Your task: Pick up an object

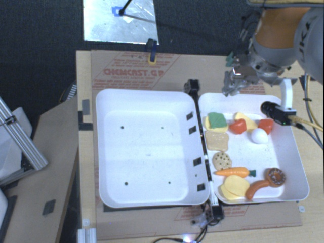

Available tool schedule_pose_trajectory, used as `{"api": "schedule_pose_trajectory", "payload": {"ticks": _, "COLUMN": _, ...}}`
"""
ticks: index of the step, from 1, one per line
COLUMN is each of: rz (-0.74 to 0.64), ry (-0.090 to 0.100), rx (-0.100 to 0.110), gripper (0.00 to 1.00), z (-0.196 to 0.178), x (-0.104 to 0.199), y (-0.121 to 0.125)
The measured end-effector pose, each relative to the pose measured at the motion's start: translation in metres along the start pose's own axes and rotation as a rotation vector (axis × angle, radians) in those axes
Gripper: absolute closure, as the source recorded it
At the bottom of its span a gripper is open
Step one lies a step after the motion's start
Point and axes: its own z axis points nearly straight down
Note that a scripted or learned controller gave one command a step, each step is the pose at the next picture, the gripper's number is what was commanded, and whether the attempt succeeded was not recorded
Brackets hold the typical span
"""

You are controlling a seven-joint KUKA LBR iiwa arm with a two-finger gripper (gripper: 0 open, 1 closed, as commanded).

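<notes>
Grey arm with orange band, dark cables, small metallic claw.

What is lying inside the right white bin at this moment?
The right white bin holds toy food: green square, cracker, cookie, carrot, tomato, egg, doughnut. Anything beneath them is covered.

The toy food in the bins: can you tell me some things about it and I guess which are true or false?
1. The carrot lies in the right bin. True.
2. The cookie sits in the left bin. False: it is in the right bin, above the carrot.
3. The white egg is next to a red piece. True.
4. The claw has the donut between its fingers. False: the donut lies in the right bin, far from the claw.
5. The green piece lies at the bin's near edge. False: it lies toward the far edge.
</notes>
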Motion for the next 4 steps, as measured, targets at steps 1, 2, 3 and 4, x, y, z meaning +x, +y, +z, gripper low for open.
{"api": "schedule_pose_trajectory", "payload": {"ticks": 1, "rz": 0.002, "ry": 0.001, "rx": 0.002, "gripper": 1.0, "z": -0.116, "x": 0.021, "y": -0.051}}
{"api": "schedule_pose_trajectory", "payload": {"ticks": 2, "rz": 0.0, "ry": 0.002, "rx": 0.015, "gripper": 1.0, "z": -0.114, "x": 0.068, "y": -0.126}}
{"api": "schedule_pose_trajectory", "payload": {"ticks": 3, "rz": -0.004, "ry": 0.002, "rx": 0.017, "gripper": 1.0, "z": -0.097, "x": 0.161, "y": -0.124}}
{"api": "schedule_pose_trajectory", "payload": {"ticks": 4, "rz": 0.009, "ry": 0.0, "rx": 0.009, "gripper": 1.0, "z": -0.125, "x": 0.164, "y": -0.052}}
